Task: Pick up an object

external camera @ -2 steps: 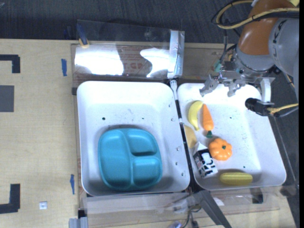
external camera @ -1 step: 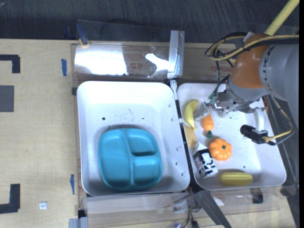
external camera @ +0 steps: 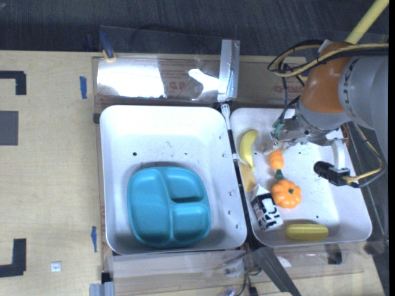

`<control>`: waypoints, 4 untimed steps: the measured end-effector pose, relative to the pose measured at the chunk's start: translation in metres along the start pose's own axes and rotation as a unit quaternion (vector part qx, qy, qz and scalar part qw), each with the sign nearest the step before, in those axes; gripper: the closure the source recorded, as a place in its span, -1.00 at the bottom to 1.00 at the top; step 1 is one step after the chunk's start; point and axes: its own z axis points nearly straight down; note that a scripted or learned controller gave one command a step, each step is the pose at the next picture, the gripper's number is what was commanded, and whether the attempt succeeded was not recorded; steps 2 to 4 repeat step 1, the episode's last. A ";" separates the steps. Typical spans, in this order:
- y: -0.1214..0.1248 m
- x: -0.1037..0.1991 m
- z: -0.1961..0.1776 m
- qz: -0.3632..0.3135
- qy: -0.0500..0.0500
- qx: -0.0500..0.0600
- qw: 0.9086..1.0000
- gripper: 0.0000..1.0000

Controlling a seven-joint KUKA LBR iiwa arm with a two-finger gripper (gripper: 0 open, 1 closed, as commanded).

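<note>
Jaws: low over the right bin (external camera: 355, 217), toward its 12 o'clock end; the wrist hides them from above, so released or clenched cannot be told, and nothing is seen between them

Arm (external camera: 361, 94): grey with an orange band, entering from 3 o'clock

Step in hand: by judgement, the approach; no object is lifted yet. Likeliest target is the small orange piece (external camera: 276, 160), just at 6 o'clock of the jaws. The next move calls for a short shift toward 6 o'clock, a straight descent around the piece, then a closing; it is small and rounded and may well roll away

Right bin, contents:
- small orange piece, as above
- banana (external camera: 248, 147), at 9 o'clock of the jaws, along the bin's wall
- toy pumpkin (external camera: 286, 193), orange with a green stem, near the bin's centre
- black-and-white box (external camera: 266, 211), at 8 o'clock of the pumpkin, tilted against the wall
- long yellow piece (external camera: 306, 230), at the bin's 6 o'clock edge

Left bin (external camera: 123, 128), contents:
- blue divided plate (external camera: 168, 205), toward 6 o'clock, well apart from the jaws

Counter (external camera: 49, 165): pale wood, carrying both bins
</note>
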 end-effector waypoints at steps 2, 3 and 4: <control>-0.014 0.089 -0.085 0.047 0.000 -0.002 0.999 1.00; -0.014 0.089 -0.085 0.047 0.000 -0.002 0.999 1.00; -0.014 0.089 -0.085 0.047 0.000 -0.002 0.999 1.00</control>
